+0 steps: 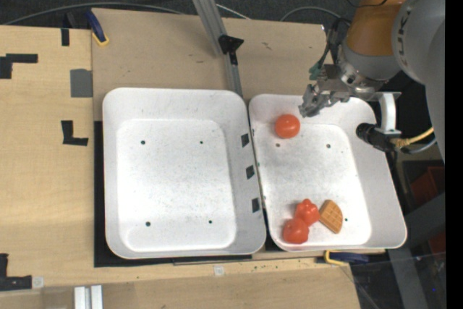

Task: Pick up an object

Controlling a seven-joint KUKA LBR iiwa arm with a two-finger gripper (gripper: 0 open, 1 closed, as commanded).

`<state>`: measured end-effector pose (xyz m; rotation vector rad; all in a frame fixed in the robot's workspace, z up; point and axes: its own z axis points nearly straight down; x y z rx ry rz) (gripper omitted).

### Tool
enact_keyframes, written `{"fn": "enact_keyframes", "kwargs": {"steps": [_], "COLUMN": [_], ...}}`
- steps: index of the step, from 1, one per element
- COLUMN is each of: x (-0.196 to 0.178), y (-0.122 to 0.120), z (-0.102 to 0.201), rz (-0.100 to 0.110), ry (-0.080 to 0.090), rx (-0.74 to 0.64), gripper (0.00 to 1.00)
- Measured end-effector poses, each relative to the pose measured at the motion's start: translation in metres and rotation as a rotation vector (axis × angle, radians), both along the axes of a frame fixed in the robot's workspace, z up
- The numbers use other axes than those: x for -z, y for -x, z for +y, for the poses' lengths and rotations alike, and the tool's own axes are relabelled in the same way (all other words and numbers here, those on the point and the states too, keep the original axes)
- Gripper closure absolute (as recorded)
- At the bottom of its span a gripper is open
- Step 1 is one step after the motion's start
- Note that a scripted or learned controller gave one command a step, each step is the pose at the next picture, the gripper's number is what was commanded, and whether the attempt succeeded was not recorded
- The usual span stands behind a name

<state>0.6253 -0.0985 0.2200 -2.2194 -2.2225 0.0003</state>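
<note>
We log the round orange-red ball, no long axis, near the arm's down-tilted pincer, whose opening we cannot tell.

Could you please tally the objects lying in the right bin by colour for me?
Red: 3, a round ball, a pepper-like piece and another round piece
Tan: 1, a waffle-like piece
Total: 4

The wooden bench bears two white bins, seemingly touching.

ball behind waffle (right bin)
</note>
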Motion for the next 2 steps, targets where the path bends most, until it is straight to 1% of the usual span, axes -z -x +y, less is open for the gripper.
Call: {"fn": "enact_keyframes", "kwargs": {"steps": [1, 2], "x": [-0.006, -0.014], "y": [0.011, 0.02], "z": [0.062, 0.113], "rz": [0.002, 0.001], "ry": [-0.002, -0.002], "rx": [-0.006, -0.006], "gripper": [1.0, 1.0]}}
